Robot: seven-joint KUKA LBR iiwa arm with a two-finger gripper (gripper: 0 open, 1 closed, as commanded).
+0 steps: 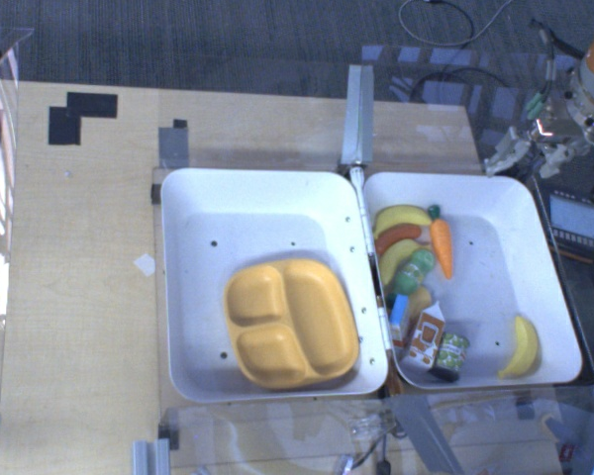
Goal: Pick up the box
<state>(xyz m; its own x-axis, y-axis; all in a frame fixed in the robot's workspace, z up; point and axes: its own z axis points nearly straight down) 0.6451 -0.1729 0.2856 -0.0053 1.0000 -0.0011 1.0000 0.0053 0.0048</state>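
Observation:
The box (426, 334) is a small white and orange-brown carton lying at the front left of the right bin (495, 265), between a blue item (399, 311) and a small green can (451, 355). My gripper (528, 158) hangs above the bin's far right corner, well away from the box. Its fingers (499, 158) are spread open with nothing between them.
Against the right bin's left wall are a yellow banana (400, 216), an orange-red piece (401, 234), a carrot (442, 246) and green pieces (412, 270). Another banana (521, 348) lies front right. A yellow divided plate (292, 321) sits in the left bin (193, 265). Cables run behind the bins.

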